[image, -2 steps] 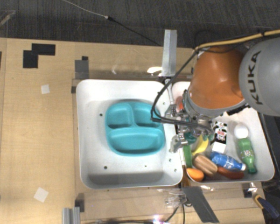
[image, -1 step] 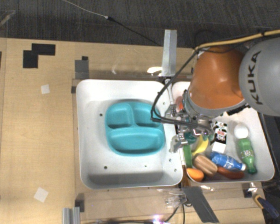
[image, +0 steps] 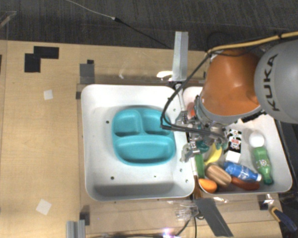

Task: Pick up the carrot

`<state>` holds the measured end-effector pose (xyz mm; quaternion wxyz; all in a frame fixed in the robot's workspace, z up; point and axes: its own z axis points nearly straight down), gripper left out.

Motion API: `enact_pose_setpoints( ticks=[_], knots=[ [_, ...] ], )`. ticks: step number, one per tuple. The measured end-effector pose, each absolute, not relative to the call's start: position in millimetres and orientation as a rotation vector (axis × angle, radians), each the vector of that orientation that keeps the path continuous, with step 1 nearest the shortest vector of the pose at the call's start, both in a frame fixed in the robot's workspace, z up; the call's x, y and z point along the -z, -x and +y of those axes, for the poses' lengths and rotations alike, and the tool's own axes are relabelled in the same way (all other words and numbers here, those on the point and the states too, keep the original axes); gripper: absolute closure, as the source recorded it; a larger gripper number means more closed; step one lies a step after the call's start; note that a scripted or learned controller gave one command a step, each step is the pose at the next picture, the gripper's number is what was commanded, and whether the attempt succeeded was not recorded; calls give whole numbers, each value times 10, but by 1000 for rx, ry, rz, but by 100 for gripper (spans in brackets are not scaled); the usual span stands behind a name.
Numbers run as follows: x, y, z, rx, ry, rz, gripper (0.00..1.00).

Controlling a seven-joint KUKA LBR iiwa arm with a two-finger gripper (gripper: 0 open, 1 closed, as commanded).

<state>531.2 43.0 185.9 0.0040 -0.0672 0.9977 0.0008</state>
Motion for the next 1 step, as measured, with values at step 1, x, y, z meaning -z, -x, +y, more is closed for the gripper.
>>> enact_pose_setpoints(
  ticks=[1],
  knots=[
    [-1859, -5312, 430, -2, 211, 3127, 0]
  ],
)
